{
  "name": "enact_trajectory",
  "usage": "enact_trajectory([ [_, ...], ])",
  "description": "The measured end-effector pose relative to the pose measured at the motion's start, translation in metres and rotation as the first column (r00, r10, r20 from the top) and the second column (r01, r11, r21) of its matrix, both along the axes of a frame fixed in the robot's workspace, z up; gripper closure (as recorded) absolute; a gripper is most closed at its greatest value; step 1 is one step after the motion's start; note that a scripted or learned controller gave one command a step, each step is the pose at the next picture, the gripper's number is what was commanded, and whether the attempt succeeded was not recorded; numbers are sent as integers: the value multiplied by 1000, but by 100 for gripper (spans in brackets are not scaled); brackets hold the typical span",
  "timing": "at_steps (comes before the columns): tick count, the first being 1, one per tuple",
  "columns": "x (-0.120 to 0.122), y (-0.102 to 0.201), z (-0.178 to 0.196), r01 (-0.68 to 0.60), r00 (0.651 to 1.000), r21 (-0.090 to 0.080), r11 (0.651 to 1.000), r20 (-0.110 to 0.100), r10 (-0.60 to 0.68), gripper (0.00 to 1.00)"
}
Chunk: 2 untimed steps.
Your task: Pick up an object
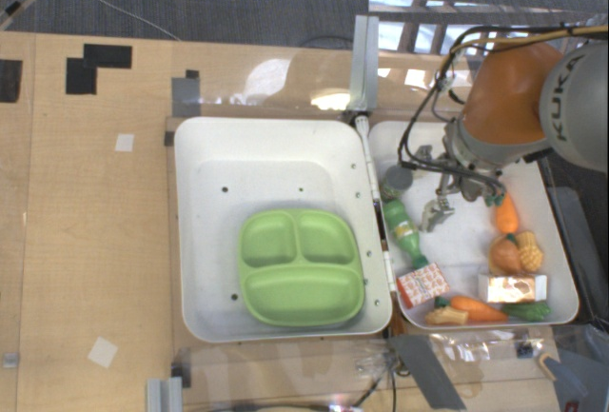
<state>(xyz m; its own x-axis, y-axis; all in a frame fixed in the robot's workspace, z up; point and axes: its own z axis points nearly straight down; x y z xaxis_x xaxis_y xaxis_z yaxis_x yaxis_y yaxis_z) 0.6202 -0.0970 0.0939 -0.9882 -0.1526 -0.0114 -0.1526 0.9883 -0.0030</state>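
Observation:
My gripper hangs over the middle of the right bin, open, with nothing between its fingers. Just left of it a green bottle lies along the bin's left wall. A small red and white box lies in front of the bottle. An orange carrot rests at the front wall beside a tan piece. To the right of the gripper are an orange piece, a round orange and yellow fruit and a pale carton. The arm hides the bin's back part.
The left bin holds a green divided plate in its front half. A metal divider separates the bins. A green item lies at the right bin's front right corner. Cables loop over the arm's wrist.

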Motion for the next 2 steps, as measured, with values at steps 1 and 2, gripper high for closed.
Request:
enact_trajectory([
  [1, -47, -3, -4, 29, 1000, 0, 1000, 4, -29, 0],
  [2, -41, -1, 11, 23, 999, -1, 1000, 22, -23, 100],
])
